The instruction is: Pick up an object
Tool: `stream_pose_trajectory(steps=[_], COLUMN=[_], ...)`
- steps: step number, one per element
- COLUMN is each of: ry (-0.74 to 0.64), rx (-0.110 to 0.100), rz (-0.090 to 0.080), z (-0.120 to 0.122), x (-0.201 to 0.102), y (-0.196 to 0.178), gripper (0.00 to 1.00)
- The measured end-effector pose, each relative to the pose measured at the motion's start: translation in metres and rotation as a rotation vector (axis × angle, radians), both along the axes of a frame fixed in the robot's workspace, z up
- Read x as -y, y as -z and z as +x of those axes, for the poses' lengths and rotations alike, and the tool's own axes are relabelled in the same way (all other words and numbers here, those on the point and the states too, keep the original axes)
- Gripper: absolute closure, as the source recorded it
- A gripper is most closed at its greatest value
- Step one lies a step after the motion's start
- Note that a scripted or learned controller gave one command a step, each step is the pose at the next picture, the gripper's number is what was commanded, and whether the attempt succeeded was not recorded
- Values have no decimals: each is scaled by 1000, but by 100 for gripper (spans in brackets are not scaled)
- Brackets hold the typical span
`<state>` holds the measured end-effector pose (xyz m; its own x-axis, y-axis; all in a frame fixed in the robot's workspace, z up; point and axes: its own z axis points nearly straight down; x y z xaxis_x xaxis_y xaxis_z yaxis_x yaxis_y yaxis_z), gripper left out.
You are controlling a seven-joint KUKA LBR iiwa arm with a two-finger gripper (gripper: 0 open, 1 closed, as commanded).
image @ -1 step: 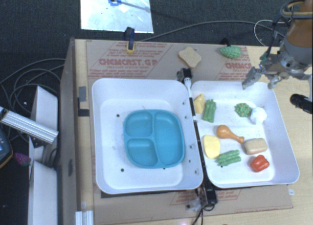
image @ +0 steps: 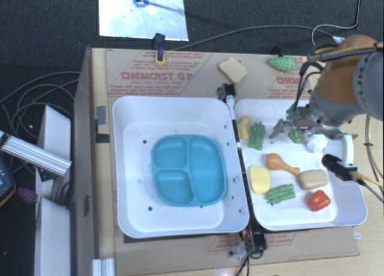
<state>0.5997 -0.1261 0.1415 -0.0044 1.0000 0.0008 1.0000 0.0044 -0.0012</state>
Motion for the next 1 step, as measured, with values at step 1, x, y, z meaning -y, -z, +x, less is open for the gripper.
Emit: stream_pose_trajectory(steps=[1], ry=[2], rx=[2], rz=[-1], z=[-21], x=[-22], y=[57], gripper=[0])
